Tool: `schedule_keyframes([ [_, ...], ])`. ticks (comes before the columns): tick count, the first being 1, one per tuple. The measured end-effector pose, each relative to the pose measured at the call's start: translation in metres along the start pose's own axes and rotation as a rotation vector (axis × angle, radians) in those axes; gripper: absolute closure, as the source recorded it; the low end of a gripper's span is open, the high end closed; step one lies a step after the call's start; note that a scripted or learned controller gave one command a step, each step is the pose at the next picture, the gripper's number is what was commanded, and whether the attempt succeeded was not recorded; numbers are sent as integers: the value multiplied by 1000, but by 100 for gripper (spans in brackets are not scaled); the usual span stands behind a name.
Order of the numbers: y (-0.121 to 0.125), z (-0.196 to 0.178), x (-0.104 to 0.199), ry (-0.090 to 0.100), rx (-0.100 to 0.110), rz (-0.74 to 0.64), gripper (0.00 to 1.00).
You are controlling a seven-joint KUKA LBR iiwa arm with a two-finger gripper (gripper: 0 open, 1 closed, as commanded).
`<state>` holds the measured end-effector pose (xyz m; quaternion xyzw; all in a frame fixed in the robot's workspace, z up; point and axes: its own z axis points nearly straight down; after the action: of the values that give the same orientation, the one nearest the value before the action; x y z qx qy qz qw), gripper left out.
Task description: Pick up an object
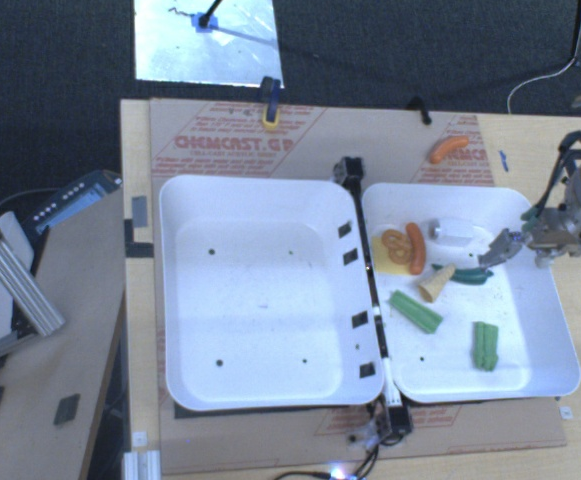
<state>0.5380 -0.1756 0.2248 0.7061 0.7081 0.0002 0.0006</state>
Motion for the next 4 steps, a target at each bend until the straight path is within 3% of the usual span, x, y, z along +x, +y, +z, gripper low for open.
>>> schedule_keyframes([
  [1, 20, 147, 34, 4, 4, -4, 0],
  [2, 91, 139, 55, 0, -7, -6, 0],
  [3, 88, 129, 53, 0, -5, -3, 100],
  [4, 126, 31, 89, 0, -12, -6, 100],
])
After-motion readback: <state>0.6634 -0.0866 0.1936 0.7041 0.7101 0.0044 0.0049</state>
